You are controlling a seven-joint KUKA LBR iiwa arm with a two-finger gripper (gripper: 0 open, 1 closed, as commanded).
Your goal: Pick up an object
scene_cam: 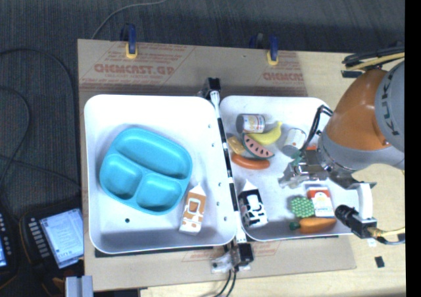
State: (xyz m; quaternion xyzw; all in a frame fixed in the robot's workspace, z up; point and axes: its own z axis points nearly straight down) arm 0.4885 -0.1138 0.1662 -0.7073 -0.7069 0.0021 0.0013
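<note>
Behind the bins, the board (217, 68) reads "CHEMCAST GP"; over the right bin (263, 102), the tool's (294, 174) opening cannot be told.

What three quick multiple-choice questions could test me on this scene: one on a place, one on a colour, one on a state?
1. Where does the divided tray lie?
A. left bin
B. right bin
C. on the floor

2. What colour is the tray?
A. red
B. blue
C. black

3. How does the small bottle beside the tray stand?
A. hanging from the arm
B. upside down on the tray
C. lying in the left bin

Answers:
1 A: the tray rests inside the left bin.
2 B: it is plainly blue.
3 C: the bottle lies on that bin's floor, far from the gripper.
</note>
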